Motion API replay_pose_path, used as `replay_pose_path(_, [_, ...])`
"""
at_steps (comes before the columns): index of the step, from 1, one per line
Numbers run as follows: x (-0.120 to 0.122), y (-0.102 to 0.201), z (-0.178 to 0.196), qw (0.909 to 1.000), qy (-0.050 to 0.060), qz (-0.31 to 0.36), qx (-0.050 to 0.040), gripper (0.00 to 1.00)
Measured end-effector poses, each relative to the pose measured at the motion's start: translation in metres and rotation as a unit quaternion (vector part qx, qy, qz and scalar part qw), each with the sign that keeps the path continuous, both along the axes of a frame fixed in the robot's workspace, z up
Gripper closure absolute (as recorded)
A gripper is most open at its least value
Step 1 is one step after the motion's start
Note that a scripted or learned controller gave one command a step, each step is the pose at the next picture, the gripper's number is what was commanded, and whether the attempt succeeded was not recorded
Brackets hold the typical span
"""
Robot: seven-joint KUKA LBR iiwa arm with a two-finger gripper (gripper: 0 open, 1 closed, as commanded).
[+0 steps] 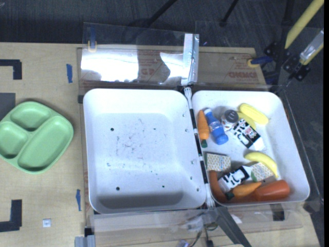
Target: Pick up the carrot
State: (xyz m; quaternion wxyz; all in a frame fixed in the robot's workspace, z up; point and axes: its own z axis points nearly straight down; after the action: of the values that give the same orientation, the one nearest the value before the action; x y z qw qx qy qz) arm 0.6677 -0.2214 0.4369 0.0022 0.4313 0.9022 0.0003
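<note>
Camera view: carrot (203, 125) lies against right bin's (295, 138) left wall, awkward approach; gripper state can't tell

Upper right corner: 1 slim yellow bar (307, 13), slanted. 1 pale grey block (311, 49) at its lower end. Black fittings (297, 67) just beside the block. Whether any of these 3 parts belongs to the arm cannot be told.
</note>
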Motion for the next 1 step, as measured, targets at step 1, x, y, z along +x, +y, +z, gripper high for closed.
replay_pose_path(1, [0.0, 0.0, 0.0, 1.0, 0.0, 0.0, 0.0, 0.0])
